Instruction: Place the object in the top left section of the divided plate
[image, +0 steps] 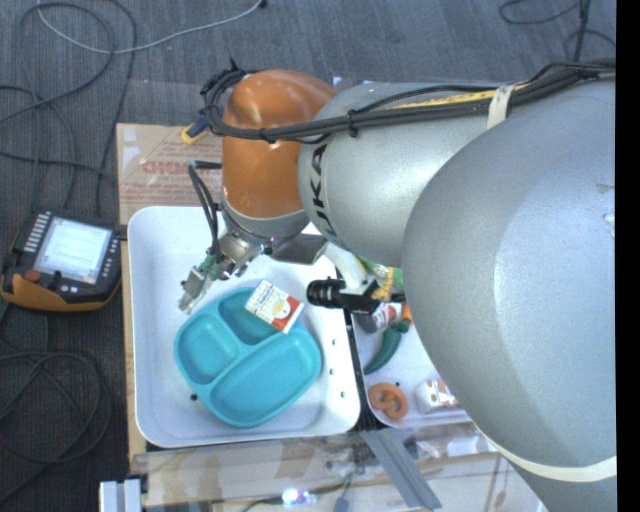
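Observation:
A teal divided plate (232, 372) lies in the left white bin (150, 330). A small white, yellow and red carton (274, 306) rests on the plate's upper right section, partly over its rim. My gripper (193, 288) hangs just above the plate's upper left edge, left of the carton and apart from it. Nothing shows between the gripper's tips. The grey arm with its orange band (265, 140) covers the back of the bin.
The right bin (372, 425) holds a green pepper (386, 350), an orange ring-shaped toy (389, 401), a small white item (435, 396) and a red and white piece (392, 316). A teach pendant (62, 262) lies on the floor to the left.

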